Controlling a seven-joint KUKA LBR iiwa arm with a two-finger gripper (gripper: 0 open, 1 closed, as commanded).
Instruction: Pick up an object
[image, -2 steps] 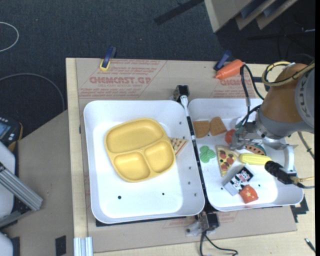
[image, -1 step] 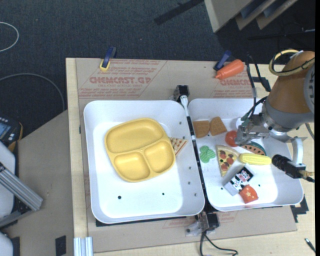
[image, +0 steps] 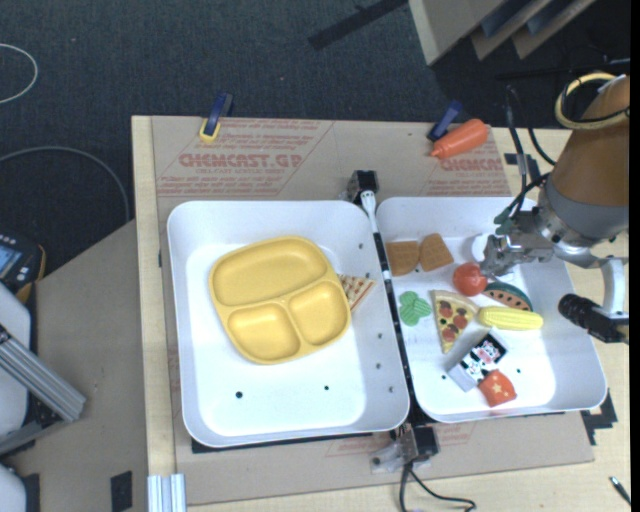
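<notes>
**Q:** Where red lettering runs across the brown board (image: 300, 150) under the bins, what can be read?

**A:** "GIKMCAST" is what seems to be printed in large letters behind the left bin (image: 200, 380), followed by a few characters that are blurred; the same mark is repeated behind the right bin (image: 570, 385), partly hidden. Smaller lines above it cannot be made out. A black-and-white pattern is carried by the small packet (image: 480, 357) in the right bin, but no words can be read on it.

**Q:** How is the gripper (image: 497, 252) placed, and is anything held?

**A:** It is seen low over the far part of the right bin, below the grey and orange arm (image: 592, 165). Nothing is seen between its fingers, and whether they are spread or closed cannot be told from this angle.

**Q:** Where are the objects found relative to it?

**A:** A red tomato (image: 469, 279) is found just beside the gripper, on its near left. Two brown bread slices (image: 419, 254) are laid to its left, a yellow corn cob (image: 511, 319) and a watermelon slice (image: 507, 296) just in front of it. A pizza slice (image: 452, 318) and green leaf (image: 413, 306) are set nearer the divider, and a strawberry (image: 498, 388) by the packet. A yellow divided plate (image: 278, 297) is placed in the left bin, well apart, with a waffle piece (image: 357, 290) touching its edge.
</notes>
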